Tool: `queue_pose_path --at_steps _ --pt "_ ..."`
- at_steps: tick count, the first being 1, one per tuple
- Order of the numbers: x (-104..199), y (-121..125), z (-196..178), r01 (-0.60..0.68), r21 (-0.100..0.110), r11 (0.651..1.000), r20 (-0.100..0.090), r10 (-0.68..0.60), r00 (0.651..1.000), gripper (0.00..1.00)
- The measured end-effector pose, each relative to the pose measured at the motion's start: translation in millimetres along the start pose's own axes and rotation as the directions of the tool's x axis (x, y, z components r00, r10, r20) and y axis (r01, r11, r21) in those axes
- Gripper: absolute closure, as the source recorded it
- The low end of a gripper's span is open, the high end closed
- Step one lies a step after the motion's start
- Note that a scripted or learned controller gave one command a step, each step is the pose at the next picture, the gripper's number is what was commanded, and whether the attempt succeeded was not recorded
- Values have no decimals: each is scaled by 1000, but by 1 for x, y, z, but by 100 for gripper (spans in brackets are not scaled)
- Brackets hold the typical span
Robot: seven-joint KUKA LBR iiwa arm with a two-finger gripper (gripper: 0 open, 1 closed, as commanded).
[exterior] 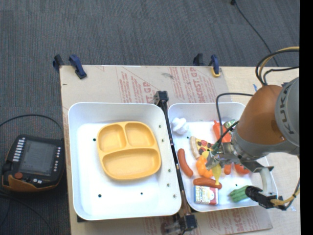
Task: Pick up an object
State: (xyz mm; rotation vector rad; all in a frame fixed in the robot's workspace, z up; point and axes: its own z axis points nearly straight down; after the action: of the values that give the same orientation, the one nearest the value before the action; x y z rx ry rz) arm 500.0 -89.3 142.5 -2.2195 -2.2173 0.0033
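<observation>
The right bin point(195, 112) holds several toy foods. Among them are a white piece point(180, 126), a pizza slice point(199, 145), a brown sausage point(185, 162), an orange piece point(202, 167), a red hot dog point(207, 182), a small printed packet point(206, 195) and a green piece point(237, 194). My gripper point(215, 158) is low in this bin, right over the orange piece and just right of the pizza slice. The arm's orange band point(261, 121) hides the bin's right side. I see nothing lifted off the bin floor.
The left bin point(83, 180) carries a yellow three-compartment plate point(129, 149). A black divider bar point(171, 141) runs between the bins. A teach pendant point(33, 161) lies off the bench at left. Clamps point(77, 65) hold the board's far edge.
</observation>
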Motion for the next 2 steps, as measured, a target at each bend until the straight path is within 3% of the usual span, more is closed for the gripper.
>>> queue_pose_path --at_steps 1,2 --pt "45 -24 -62 3 -2 1000 0 -3 1000 100" --pt "111 -6 -44 4 -1 1000 0 -4 1000 100"
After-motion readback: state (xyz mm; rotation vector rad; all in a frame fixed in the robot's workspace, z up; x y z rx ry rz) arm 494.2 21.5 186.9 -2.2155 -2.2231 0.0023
